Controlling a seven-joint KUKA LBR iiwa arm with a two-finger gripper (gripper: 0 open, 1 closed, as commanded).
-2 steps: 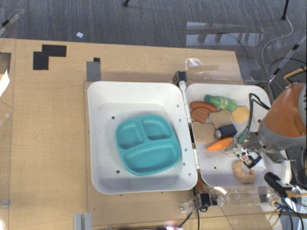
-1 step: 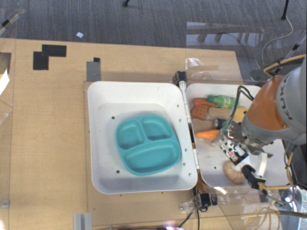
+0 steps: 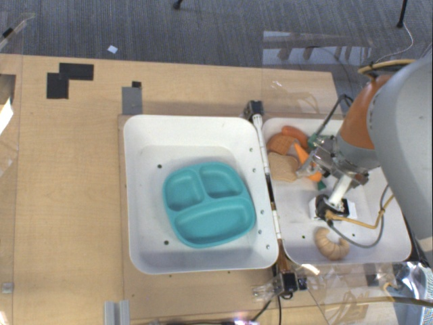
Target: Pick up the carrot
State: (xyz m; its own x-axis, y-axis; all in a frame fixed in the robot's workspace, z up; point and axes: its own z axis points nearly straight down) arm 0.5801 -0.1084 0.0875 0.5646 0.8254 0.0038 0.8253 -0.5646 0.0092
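The carrot (image 3: 288, 138), I think, lies crosswise just up-left of the gripper (image 3: 312, 162), whose opening I cannot tell.

Teal plate (image 3: 210, 205), white bins (image 3: 145, 181), orange carrot (image 3: 289, 134) with green top, tan croissant (image 3: 333, 244), grey arm (image 3: 406, 114) banded orange

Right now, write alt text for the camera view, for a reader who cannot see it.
The grey arm's gripper hangs over the right bin, close to a small orange piece, likely the carrot, beside tan food pieces. The left bin holds a teal divided plate.
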